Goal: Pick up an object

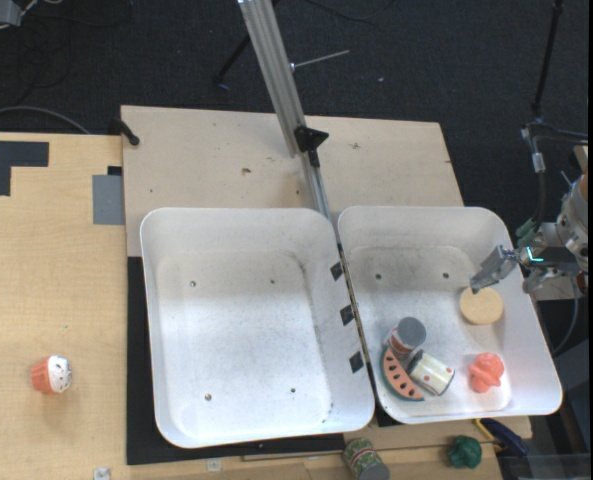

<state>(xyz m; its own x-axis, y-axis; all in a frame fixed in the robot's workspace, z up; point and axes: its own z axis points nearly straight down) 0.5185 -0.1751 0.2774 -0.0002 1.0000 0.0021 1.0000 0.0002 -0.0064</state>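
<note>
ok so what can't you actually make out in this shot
- Gripper: small and blurred in the camera view, at the right bin's far right above the tan disc; open or shut is unclear.
- Arm: cut off by the right edge.
- Green object and can: clipped by the bottom edge.
- Grey-capped object: too small to identify.

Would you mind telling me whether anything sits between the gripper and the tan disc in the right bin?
Nothing visible does. The gripper hangs just above and right of the tan disc; the other objects lie lower in the right bin.
</note>
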